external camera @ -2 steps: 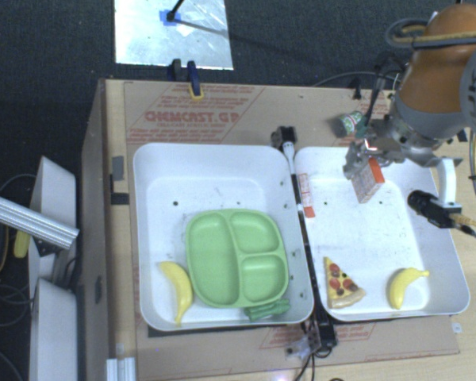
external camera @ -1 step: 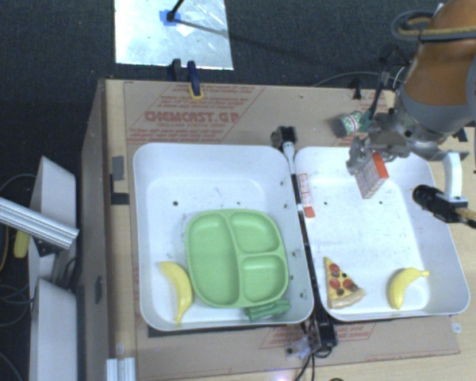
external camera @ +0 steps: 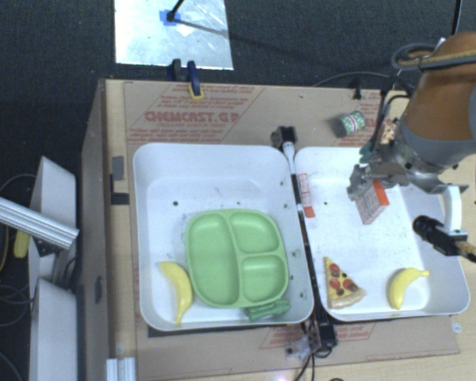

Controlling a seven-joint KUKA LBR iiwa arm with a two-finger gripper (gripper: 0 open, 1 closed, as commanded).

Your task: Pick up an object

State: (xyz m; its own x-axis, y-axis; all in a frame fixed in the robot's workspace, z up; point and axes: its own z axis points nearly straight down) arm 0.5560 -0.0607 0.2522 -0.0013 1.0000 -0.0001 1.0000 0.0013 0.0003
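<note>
Nearest me, along the front of the right bin (external camera: 460, 296), a pizza slice (external camera: 343, 283) and a small banana (external camera: 404, 285) lie flat and well apart, each with room around it for a descent from above. In the left bin (external camera: 147, 213), a green divided tray (external camera: 236, 256) takes up most of the floor, with a second banana (external camera: 177, 289) tucked against its left edge and a green piece (external camera: 267, 309) wedged at its front rim (both awkward to approach, I judge). Farther back in the right bin, the gripper (external camera: 370, 187) sits low with a small red-and-white box (external camera: 372, 204) right at its tip; I read the fingers as pinching that box, though the slant makes contact hard to confirm. Beyond the bins, a little green can (external camera: 351, 123) rests on the brown board (external camera: 198, 113), out of play.
</note>
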